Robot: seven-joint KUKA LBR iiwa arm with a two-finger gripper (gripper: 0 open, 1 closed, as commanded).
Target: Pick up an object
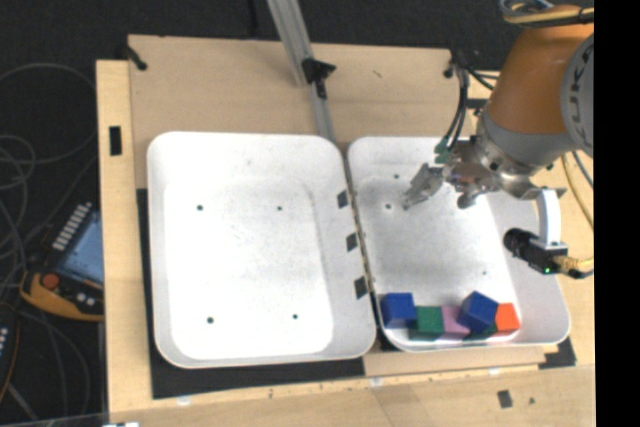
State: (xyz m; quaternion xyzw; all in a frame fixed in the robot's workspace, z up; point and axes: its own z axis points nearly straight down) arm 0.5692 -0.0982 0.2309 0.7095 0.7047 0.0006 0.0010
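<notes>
The left bin (250, 245) holds nothing that I can see. The right bin (440, 245) holds the blocks, all gathered in a row along its near edge: a blue block (399, 307), a green block (429, 321), a pink block (455, 322), a second blue block (480, 311) and an orange block (507, 317). The gripper (441, 188) hangs over the far part of this same bin, well apart from the row. Its fingers stand apart and hold nothing. So the blocks lie toward the camera from the fingers, and I judge the coming move must bring the gripper toward the near edge and then down.
</notes>
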